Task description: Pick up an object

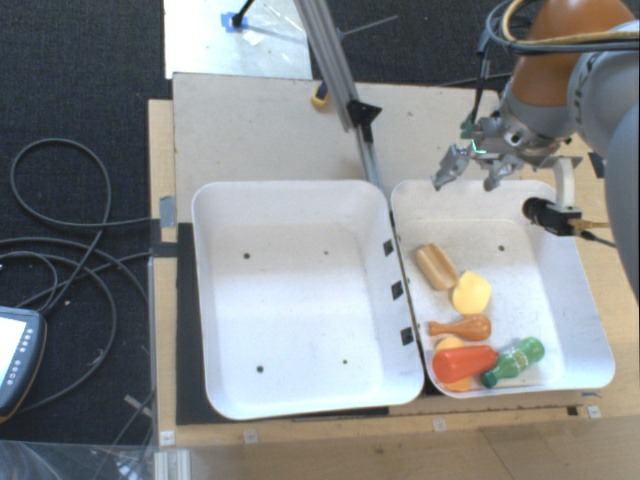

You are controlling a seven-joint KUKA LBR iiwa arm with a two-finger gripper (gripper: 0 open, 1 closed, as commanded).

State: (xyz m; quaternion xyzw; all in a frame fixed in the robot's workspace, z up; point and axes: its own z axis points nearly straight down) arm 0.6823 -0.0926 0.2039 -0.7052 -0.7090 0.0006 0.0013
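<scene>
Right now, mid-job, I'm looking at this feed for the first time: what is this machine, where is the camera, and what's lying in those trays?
One fixed camera looks down at a slant on a bench. The grey arm with the orange band reaches in from the right; its hand has two fingers, spread apart with nothing between them, and hovers over the far edge of the right bin. That bin holds toy food: a bread roll, a yellow lemon-like piece, an orange drumstick, a red-orange carrot-like piece and a small green bottle, clustered toward the near left corner. The left bin sits beside it.
</scene>
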